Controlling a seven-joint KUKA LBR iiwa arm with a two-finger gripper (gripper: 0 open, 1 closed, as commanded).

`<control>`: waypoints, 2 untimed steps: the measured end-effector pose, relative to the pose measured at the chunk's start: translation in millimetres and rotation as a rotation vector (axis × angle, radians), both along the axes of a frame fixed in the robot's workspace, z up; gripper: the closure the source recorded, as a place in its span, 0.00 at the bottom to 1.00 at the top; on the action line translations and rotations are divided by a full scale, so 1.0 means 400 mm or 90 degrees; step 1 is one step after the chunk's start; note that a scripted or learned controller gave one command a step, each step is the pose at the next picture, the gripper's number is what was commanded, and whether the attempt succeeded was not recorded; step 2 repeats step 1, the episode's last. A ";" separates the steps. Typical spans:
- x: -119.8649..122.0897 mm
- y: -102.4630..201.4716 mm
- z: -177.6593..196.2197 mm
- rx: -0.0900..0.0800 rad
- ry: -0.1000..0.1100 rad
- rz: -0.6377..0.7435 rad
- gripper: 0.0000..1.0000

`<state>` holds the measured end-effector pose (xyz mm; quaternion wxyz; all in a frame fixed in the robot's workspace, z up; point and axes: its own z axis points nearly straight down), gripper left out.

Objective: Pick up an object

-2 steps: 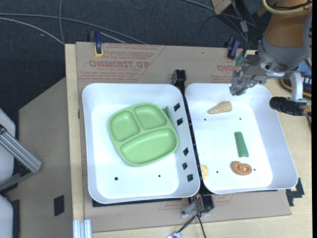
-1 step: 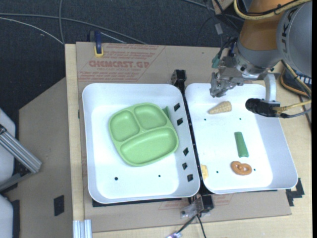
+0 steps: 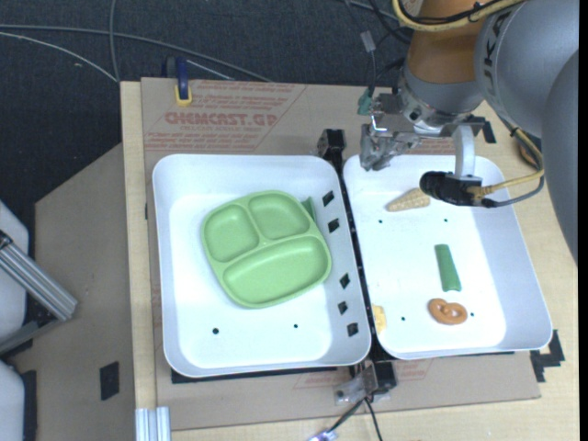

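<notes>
Claw (image 3: 378,157) hangs over the far left corner of the right bin (image 3: 514,246); I cannot tell its state. It holds nothing. The cone (image 3: 408,201) lies near it. I think it is picking a target and must go down next.

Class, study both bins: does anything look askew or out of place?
The green divided plate lies turned at an angle to the left bin's walls. A small yellow scrap sits against the right bin's left edge, apart from the other items.
</notes>
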<state>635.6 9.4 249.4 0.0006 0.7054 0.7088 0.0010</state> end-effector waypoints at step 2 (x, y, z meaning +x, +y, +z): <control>0.043 0.104 -0.028 0.000 0.000 0.000 1.00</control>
